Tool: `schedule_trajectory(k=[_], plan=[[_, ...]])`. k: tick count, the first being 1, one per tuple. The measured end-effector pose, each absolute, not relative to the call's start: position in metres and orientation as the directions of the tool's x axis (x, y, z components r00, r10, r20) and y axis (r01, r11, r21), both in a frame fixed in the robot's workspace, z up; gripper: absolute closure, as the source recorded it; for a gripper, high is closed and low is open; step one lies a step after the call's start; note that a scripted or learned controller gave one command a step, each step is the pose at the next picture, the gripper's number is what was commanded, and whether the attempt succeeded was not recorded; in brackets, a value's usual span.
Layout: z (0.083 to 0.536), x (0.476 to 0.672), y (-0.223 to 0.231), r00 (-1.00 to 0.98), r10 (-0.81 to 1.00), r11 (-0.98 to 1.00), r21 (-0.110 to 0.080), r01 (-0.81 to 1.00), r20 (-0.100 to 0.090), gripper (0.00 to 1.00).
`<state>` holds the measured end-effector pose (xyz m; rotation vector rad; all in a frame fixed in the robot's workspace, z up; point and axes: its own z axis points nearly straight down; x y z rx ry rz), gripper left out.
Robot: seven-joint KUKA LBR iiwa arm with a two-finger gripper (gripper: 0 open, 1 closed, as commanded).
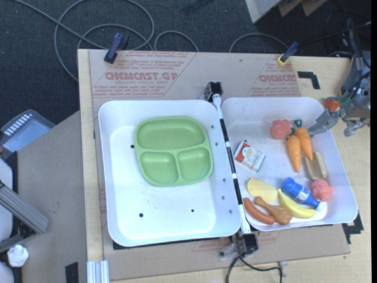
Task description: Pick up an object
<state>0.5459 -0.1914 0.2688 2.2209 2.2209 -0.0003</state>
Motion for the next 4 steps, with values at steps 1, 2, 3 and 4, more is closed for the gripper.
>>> schedule_trajectory(k=[1,2,3,4], plan=[[0.177,0.558,-0.188,0.000,1.000,0.000,-0.001,1.000,0.000,0.00],[0.084,0.493,-0.186,0.001,1.000,-0.001,-0.001,1.000,0.000,0.00],[0.085,0.551,-0.138,-0.001,1.000,0.001,0.002,1.000,0.000,0.00],[0.086,0.604,-0.181,-0.004,1.000,0.004,-0.002,1.000,0.007,0.00]])
